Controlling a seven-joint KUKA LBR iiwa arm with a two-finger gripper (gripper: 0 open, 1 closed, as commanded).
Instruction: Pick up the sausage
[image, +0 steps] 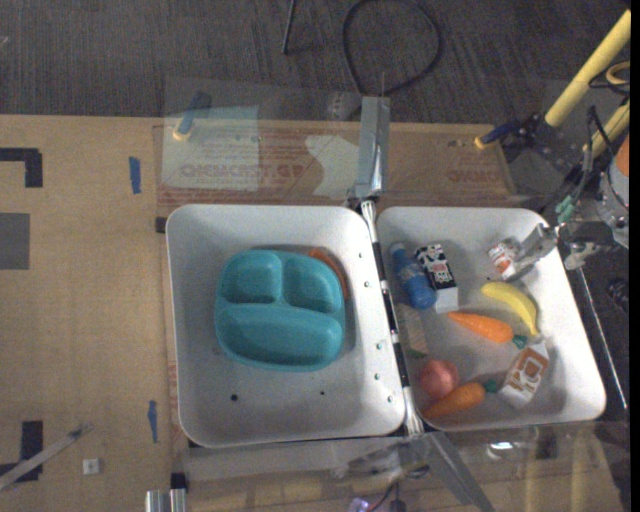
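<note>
I can't tell my gripper's (540, 243) state; the likely sausage (327, 259) lies at its nine o'clock, half under the teal plate (280, 310).

Two white bins side by side. Left bin (200, 400): teal divided tray (280, 308), upside down, orange item peeking from its far-right edge. Right bin (575, 385): blue bottle (412, 281), small cow-print carton (437, 270), banana (513, 304), two carrots (482, 327) (456, 400), peach (436, 377), orange-white box (526, 373). Gripper (540, 243) over far-right corner beside a small can (503, 259).
</note>
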